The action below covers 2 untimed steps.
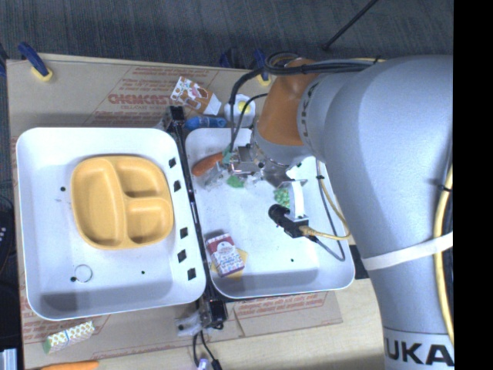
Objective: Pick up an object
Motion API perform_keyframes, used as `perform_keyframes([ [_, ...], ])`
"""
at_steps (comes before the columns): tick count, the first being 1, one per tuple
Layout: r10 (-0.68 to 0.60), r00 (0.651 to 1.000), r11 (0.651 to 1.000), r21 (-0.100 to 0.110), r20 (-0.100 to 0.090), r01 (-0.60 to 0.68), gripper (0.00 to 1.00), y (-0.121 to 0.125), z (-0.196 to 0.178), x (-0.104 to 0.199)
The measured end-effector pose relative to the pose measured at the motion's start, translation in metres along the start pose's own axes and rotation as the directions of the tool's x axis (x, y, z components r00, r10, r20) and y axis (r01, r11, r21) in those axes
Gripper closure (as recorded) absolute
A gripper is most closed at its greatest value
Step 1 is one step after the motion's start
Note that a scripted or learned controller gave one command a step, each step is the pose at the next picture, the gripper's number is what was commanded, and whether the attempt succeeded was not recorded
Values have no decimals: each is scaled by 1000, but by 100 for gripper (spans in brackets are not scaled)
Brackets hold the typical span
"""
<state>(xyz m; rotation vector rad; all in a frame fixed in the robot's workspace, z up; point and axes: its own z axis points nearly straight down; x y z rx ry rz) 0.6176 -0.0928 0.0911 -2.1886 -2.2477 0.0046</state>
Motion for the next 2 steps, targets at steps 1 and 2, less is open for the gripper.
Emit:
perform_keyframes([
  [1, 101, 995, 995, 2, 3, -101, 0, 38, -1, -6],
  [2, 96, 995, 995, 3, 2, -96, 100, 38, -11, -4],
])
